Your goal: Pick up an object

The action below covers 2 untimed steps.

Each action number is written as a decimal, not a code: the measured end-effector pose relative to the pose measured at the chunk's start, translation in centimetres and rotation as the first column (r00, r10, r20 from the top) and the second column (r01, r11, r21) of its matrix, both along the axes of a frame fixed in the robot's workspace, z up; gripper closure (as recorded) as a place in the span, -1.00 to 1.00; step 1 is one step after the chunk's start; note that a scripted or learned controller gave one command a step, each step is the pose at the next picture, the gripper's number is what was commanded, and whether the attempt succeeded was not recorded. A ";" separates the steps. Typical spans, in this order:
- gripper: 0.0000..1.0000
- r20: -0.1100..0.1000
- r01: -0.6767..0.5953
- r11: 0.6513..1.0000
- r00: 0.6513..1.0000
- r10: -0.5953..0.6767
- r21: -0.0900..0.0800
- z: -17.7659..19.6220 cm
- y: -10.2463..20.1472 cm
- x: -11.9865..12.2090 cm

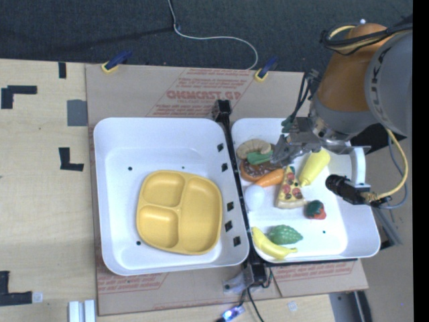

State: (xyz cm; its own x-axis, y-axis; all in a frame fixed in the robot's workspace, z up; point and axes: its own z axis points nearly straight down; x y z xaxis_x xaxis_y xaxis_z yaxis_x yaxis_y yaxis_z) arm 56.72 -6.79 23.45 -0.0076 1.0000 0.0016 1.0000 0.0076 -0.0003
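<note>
My gripper (pixel 284 154) hangs low over the back left part of the right bin (pixel 358 237), just above a heap of toy food: a burger-like stack (pixel 253 157), an orange carrot (pixel 271 178) and a pizza slice (pixel 290 191). A yellow bottle (pixel 314 166) lies just right of it. Toward the front are a strawberry (pixel 316 209), a green bunch of grapes (pixel 284 233), a banana (pixel 269 246) and a white egg (pixel 255 196). Nothing is visibly held between the fingers.
The left bin (pixel 110 153) holds a yellow divided plate (pixel 179 211). A black divider clamp (pixel 222 109) stands between the bins at the back. The arm and its cables (pixel 355 190) overhang the right bin's right side. Cardboard underlies both bins.
</note>
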 end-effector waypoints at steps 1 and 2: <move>1.00 0.000 0.002 1.000 1.000 -0.002 -0.001 -1.3 3.4 4.6; 1.00 -0.002 0.005 1.000 1.000 -0.005 -0.002 -2.1 5.4 5.3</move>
State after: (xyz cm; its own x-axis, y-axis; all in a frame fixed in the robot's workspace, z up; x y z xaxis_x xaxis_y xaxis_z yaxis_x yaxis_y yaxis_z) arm 62.05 -1.37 21.38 -0.0029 1.0000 -0.0003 1.0000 0.0029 -0.0020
